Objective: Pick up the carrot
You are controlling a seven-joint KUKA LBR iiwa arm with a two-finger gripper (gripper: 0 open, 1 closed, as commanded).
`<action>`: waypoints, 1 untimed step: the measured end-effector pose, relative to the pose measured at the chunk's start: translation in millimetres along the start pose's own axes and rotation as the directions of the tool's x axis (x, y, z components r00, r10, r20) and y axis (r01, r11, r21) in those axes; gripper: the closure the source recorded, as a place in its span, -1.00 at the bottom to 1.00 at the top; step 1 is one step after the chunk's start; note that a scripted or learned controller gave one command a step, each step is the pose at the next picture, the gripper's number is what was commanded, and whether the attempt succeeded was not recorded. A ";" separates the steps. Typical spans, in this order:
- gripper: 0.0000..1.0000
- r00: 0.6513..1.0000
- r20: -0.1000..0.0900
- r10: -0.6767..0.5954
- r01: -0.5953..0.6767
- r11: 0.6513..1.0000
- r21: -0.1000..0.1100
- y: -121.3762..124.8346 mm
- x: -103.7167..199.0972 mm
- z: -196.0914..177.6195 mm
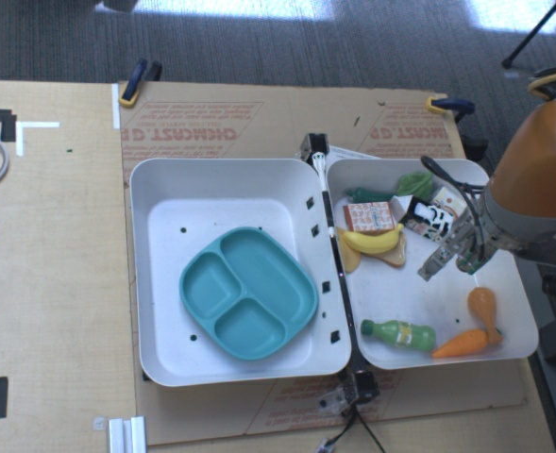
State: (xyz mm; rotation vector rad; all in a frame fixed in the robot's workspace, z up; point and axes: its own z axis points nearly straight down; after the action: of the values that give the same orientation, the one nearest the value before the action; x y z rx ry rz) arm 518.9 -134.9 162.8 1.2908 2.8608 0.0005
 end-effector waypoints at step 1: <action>-1.00 1.000 0.000 0.000 0.000 1.000 0.000 -0.1 0.0 0.0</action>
State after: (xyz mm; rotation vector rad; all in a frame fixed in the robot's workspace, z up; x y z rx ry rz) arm 518.9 -134.9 162.8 1.2911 2.8608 0.0005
